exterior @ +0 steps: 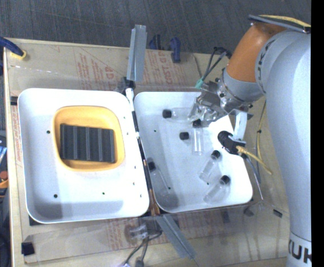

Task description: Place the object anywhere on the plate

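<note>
Clear vials [210, 168] scattered; yellow rounded plate [67, 115] ribbed.

Single fixed overhead camera, slanted down across both white bins [34, 204] side by side.

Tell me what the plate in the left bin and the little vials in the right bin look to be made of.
Plate: glossy yellow rim, likely plastic or glazed ceramic; its dark ribbed centre looks matte. Vials: clear, see-through bodies with black caps, so glass or clear plastic; the view cannot settle which.
</note>
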Controlling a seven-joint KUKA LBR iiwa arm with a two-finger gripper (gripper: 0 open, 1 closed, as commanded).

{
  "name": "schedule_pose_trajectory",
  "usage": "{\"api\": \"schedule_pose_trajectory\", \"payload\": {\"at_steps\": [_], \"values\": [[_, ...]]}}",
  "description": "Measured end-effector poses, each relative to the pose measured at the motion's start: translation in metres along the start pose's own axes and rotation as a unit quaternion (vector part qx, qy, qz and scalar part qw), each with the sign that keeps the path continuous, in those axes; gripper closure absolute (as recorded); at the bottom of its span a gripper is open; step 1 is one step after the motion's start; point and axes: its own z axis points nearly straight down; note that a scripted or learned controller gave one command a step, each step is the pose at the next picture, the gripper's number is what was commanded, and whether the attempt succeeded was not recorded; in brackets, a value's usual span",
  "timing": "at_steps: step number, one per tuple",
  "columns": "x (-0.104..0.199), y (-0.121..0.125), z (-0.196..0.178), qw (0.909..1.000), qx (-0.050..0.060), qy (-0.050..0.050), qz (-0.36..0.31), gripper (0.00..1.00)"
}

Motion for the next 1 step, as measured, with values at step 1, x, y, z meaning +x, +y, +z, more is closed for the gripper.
{"api": "schedule_pose_trajectory", "payload": {"at_steps": [1], "values": [[0.0643,-0.043,-0.0416,0.9924,-0.001,-0.001,-0.123,1.0]]}}
